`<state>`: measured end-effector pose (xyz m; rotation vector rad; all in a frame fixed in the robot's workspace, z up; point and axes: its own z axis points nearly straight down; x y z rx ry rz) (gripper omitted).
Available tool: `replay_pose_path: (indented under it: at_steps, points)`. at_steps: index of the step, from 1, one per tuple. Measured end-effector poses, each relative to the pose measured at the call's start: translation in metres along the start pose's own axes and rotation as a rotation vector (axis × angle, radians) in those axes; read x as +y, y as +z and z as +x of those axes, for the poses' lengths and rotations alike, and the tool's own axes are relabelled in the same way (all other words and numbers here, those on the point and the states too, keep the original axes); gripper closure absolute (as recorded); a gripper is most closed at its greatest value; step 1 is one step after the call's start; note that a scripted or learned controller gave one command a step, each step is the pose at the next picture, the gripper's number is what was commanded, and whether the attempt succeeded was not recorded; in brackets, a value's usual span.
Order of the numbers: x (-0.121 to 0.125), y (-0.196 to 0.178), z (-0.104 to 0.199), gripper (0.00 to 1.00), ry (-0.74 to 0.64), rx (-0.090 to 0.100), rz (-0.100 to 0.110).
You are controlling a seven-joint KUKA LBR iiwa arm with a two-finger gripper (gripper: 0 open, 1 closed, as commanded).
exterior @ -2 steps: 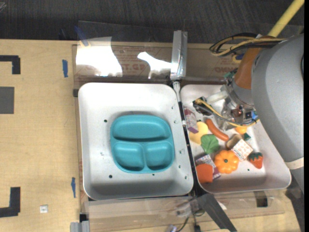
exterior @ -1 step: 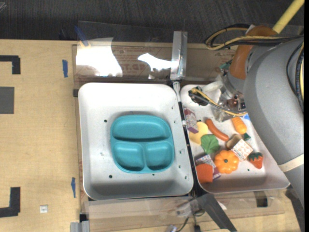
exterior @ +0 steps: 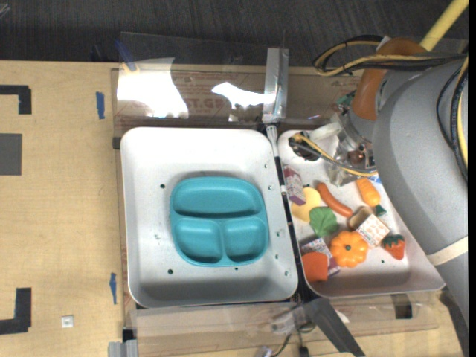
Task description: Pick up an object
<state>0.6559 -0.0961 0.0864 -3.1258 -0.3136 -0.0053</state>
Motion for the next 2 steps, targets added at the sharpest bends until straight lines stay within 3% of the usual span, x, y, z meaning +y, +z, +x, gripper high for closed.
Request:
replay_pose_path:
  at_steps: [2]
  points:
    - [0.002,0.0,0.003,1.0,-0.006,-0.001,0.0]
